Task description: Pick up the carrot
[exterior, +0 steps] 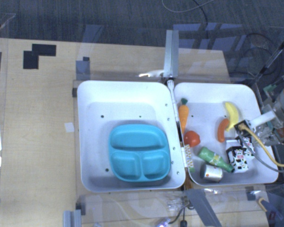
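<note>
I can't read any text from here. The strip (188, 156) on the wall between the two bins carries dark marks — too small and blurred for me to make out as letters. The black-and-white patterned piece (240, 158) by the gripper (244, 148) shows blocky shapes — no characters I can name.

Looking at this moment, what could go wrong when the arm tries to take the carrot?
The carrot lies against the bin's left wall, so one finger may strike the wall. The tomato sits just below it and could be bumped. The gripper is low on the right, beyond other items.
</note>
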Controlling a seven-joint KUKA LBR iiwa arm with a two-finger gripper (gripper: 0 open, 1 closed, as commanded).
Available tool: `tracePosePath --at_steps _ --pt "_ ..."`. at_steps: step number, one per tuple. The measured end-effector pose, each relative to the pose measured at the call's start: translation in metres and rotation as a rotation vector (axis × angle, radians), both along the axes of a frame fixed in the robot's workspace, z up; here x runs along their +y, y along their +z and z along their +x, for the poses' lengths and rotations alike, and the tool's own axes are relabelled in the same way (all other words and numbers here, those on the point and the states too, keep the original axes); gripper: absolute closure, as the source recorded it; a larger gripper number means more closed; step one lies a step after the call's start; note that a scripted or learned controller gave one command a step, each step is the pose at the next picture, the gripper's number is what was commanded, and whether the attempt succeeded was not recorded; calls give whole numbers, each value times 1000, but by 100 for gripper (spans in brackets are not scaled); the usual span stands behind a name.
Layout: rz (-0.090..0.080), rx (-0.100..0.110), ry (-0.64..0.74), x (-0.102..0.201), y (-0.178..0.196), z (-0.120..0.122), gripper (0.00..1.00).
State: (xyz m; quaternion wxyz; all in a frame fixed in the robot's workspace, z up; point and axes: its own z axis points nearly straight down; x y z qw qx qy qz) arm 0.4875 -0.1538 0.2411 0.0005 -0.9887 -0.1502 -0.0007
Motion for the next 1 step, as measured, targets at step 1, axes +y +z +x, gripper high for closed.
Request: tracePosePath --at_steps 1 --pt "-1 -2 -95 63 28 0 100"
